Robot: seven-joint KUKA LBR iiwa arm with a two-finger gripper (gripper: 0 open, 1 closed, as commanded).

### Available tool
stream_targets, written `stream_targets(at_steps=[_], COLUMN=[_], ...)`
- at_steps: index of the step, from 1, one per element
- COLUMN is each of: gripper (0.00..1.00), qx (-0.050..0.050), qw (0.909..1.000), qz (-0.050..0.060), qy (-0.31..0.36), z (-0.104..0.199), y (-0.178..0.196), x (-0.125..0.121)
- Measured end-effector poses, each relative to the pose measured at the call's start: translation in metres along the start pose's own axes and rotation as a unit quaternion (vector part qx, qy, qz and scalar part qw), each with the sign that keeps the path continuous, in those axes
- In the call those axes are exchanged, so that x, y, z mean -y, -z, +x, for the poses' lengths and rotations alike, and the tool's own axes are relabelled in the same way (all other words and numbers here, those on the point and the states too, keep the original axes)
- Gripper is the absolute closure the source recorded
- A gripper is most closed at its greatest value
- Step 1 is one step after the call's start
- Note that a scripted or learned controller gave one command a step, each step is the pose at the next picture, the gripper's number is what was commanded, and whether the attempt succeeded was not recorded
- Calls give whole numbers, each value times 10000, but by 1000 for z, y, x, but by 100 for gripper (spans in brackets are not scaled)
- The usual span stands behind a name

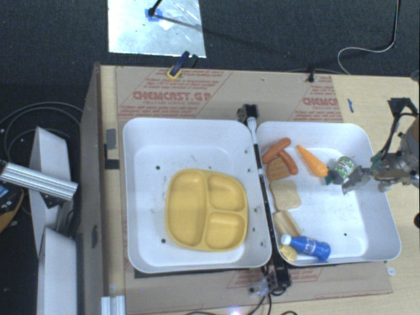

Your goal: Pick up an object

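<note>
Where the bench lies closest to the camera, a black clip [279,277] sits at the near end of the seam between the two bins. Just beyond it, a blue bottle [310,247] with a white cap lies on its side against the near wall of the right bin [380,238]. A pale bread roll [285,223] lies just behind the bottle, close to the seam. The left bin [141,176] holds one item, a yellow divided plate [207,209] with three compartments, lying flat near the middle.

Farther back in the right bin: a tan slice of toast [285,194], then a darker brown slab [278,169] touching it on the far side. Two sausages [276,150] lie across the slab's far edge. An orange carrot [312,161] lies just right of them, at a slant.

The green can [341,168], tilted on the bin floor, is right of the carrot tip, close to it. The gripper [354,178] reaches in from the right and sits right beside the can, on its right side. Contact not resolved. Cannot tell whether the gripper is spread or pressed together; nothing is visibly pinched in it.

Behind the bins, a cardboard sheet [170,90] with red lettering covers the bench. A yellow-and-blue clamp [178,66] sits at its far edge. Beyond that, a shiny metal plate [154,18] lies on the dark floor.
</note>
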State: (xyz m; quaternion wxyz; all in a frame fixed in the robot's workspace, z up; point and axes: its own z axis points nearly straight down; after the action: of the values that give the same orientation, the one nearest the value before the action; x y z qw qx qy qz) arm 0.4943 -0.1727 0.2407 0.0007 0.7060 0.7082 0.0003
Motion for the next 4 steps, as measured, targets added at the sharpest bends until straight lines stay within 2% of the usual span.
stream_targets(at_steps=[1,2,3,4], gripper=[0,0,0,100], qx=[-7,-2,11,0], qw=[10000,10000,9999,9999], qz=[13,5,156,152], qy=[2,6,-53,-23], z=[49,53,82,83], y=[-92,-157,-159,-149], x=[-40,-106,-161,-161])
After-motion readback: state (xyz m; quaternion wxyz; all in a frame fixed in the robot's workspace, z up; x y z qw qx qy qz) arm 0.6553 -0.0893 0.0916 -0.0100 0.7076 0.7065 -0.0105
